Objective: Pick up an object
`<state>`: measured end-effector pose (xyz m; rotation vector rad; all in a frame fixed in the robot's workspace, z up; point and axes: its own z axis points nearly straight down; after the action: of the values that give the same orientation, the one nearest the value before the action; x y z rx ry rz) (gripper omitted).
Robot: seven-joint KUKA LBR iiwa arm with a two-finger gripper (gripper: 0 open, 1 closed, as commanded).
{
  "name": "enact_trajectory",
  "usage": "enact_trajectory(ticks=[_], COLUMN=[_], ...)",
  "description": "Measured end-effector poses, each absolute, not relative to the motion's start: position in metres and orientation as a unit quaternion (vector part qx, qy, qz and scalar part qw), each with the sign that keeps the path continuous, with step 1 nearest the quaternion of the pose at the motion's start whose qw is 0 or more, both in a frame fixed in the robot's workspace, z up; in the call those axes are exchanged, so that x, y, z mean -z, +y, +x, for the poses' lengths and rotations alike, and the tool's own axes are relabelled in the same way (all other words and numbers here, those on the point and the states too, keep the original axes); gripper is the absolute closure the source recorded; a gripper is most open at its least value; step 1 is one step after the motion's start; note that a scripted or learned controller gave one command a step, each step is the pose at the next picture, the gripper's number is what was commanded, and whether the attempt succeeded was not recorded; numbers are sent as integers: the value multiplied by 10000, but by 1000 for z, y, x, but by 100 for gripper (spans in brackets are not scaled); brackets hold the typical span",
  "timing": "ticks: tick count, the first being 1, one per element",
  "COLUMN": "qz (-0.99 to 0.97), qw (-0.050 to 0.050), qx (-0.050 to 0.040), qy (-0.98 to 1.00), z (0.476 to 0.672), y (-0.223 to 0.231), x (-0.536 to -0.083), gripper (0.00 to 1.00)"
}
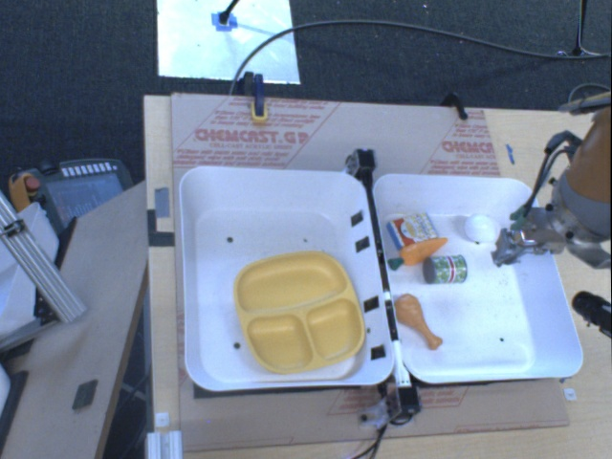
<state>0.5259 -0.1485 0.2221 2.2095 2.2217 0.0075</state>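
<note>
**Objects in the right bin, gripper above the bin's right part**

Objects for picking lie in the right bin (pixel 535 352), clustered in its left half. Reading from left to right: the left bin (pixel 206 352) holds a yellow divided tray (pixel 298 310) with one long compartment at the back and two smaller ones in front. A row of black clips (pixel 371 275) runs along the seam where the two bins meet. Just right of the seam, a small red-and-white packet (pixel 411 229) lies near the back, with an orange carrot (pixel 424 251) touching its front edge. Beside the carrot stands or lies a small green can (pixel 446 270), apart from a tan chicken drumstick (pixel 418 319) nearer the front. A white egg (pixel 478 228) rests toward the back, right of the packet. Farther right, the gripper (pixel 509 249) hangs over the bin's right part, well apart from the can and near the egg; nothing is visible between its fingers, and whether they are spread or closed cannot be told. The grey arm (pixel 583 208) enters from the right.
</note>
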Motion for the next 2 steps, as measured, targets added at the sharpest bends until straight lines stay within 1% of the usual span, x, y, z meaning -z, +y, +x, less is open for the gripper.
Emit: enact_trajectory(ticks=[1, 2], qz=[7053, 7036], qw=[27, 9], qx=[-15, -13], qy=[7089, 7106], z=[528, 549], y=[-149, -92], x=[-258, -247], gripper=[100, 100])
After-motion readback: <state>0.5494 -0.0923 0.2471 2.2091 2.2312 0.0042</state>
